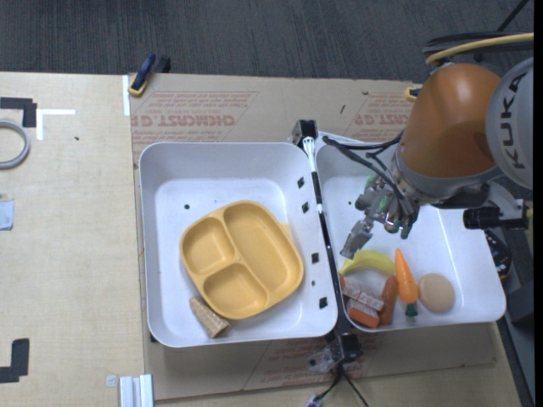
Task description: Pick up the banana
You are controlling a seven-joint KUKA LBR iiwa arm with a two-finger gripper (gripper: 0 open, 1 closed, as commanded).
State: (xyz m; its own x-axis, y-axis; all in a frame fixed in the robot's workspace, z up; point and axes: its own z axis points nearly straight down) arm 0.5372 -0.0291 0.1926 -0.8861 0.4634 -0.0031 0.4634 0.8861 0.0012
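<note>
The yellow banana [371, 263] lies near the front left of the right bin [462, 312], curved and flat on the floor. My gripper [377, 237] hangs just above it, under the orange wrist band, open. One grey finger [351, 246] reaches down-left to just above the banana's left end. The other finger [404, 226] stands off to the right. Nothing is between them.
Right of the banana lie an orange carrot [405, 280] and a tan egg [436, 293]; a sausage [387, 298] and a small packet [360, 294] lie in front. The left bin [161, 227] holds a yellow divided plate [242, 259] and a cracker [209, 318].
</note>
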